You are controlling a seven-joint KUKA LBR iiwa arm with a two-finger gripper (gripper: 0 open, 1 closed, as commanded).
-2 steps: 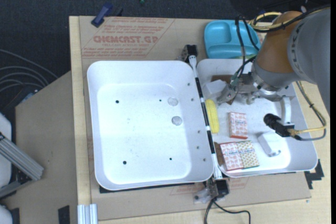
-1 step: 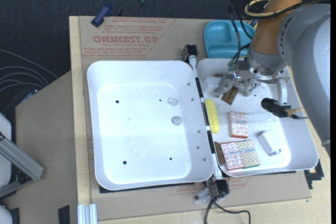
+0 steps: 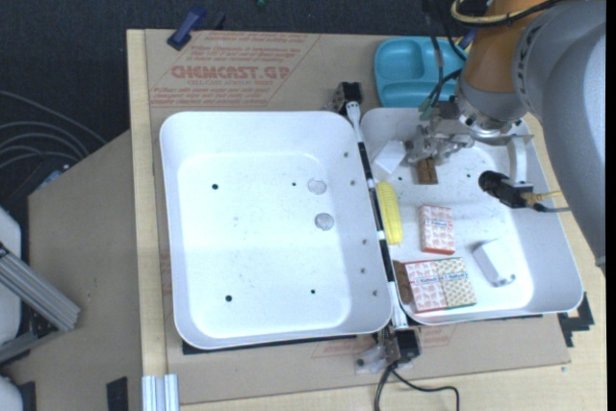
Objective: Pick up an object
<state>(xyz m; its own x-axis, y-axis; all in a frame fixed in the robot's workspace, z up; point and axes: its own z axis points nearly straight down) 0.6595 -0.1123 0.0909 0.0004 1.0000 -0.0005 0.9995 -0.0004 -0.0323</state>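
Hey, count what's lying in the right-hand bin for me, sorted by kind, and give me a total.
Yellow corn cob: 1
Patterned boxes: 2
Pale blocks: 2
Brown piece: 1
Total: 6

Tan bench [image 3: 241, 72] bears left white bin [image 3: 260, 245], right white bin [image 3: 549, 255], blue dish [image 3: 399, 72] behind right bin.
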